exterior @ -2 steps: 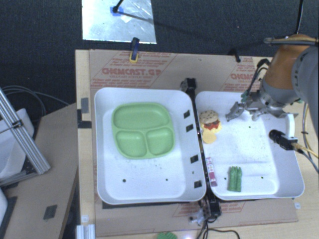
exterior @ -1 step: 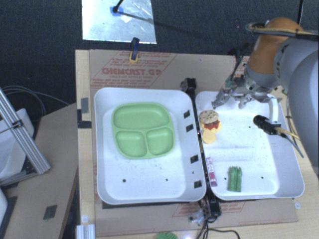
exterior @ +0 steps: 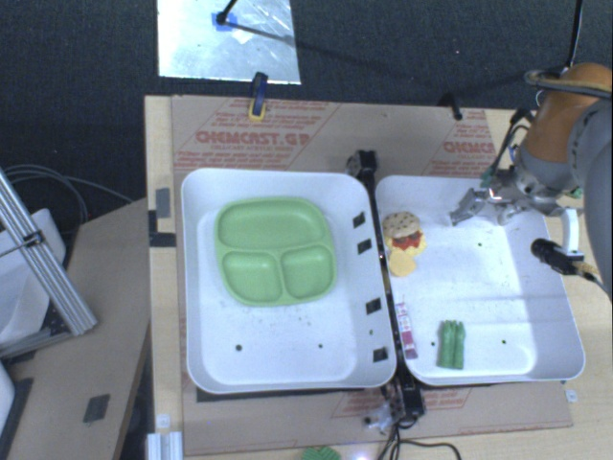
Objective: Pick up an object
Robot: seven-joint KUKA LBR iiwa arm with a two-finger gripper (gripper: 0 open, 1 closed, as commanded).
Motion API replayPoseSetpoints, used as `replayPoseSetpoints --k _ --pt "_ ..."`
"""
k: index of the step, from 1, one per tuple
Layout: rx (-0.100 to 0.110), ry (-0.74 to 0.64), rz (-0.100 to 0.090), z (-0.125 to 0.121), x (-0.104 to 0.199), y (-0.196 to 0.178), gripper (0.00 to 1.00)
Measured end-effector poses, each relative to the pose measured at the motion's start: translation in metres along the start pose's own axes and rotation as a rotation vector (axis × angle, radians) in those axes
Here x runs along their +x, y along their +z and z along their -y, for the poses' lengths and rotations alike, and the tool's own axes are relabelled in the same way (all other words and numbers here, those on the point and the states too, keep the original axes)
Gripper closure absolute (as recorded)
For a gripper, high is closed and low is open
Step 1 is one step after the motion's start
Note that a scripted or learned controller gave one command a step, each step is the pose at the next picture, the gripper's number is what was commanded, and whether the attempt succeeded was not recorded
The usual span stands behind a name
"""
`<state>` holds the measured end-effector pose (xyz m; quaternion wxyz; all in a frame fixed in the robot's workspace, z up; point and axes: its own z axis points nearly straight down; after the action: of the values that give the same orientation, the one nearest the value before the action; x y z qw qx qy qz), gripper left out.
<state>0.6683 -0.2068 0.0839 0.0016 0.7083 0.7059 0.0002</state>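
Approach step, judged: the gripper (exterior: 466,209) hovers over the right bin (exterior: 536,357), upper part; whether it is open cannot be told, and nothing is visibly held. Nearest candidate: burger toy (exterior: 401,226), at the bin's left wall. Next move: translate left, descend.

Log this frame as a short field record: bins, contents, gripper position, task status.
left bin: holds a green divided plate
right bin: toy burger with a red and yellow piece below it near the left wall; green object near the front
gripper: over the right bin's back, apart from the items
task status: nothing picked up yet
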Motion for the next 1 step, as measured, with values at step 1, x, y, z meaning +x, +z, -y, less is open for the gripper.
replayPoseSetpoints --k 1 --pt "0.007 -0.003 -0.005 0.1224 0.0521 -0.0522 0.00"
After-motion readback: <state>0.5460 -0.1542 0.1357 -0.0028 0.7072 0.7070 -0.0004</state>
